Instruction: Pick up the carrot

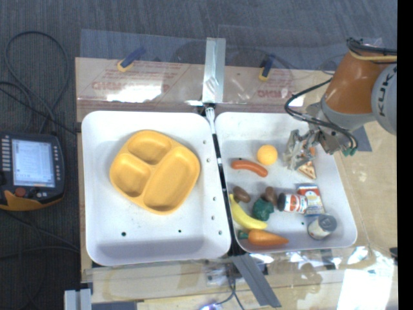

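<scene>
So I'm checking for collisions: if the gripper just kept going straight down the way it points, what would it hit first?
Probably the pizza slice, which lies just below the gripper in the right bin. Depth is hard to judge from this slanted view.

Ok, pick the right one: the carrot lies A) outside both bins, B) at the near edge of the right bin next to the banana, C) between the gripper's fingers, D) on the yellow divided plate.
B: the carrot rests on the floor of the right bin at its near edge, just below the banana, far from the gripper.
</scene>
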`<action>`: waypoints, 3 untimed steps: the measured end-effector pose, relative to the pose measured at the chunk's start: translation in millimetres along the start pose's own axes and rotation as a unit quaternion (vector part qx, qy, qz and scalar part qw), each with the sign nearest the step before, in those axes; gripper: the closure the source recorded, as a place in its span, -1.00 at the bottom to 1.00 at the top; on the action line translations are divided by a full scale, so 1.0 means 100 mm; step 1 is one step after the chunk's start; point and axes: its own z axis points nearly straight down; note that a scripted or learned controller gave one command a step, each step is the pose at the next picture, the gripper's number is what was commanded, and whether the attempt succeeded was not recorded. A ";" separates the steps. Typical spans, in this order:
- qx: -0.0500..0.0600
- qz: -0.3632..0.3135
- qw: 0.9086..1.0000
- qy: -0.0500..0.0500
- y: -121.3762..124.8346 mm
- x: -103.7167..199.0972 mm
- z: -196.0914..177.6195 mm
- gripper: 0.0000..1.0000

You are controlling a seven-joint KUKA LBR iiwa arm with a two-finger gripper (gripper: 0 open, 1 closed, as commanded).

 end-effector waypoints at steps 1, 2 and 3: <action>0.000 0.000 1.000 0.001 0.00 0.00 0.01 -1.00; -0.003 0.061 0.998 0.004 0.29 -0.08 0.13 -1.00; 0.001 0.060 0.998 0.000 0.28 -0.11 0.00 1.00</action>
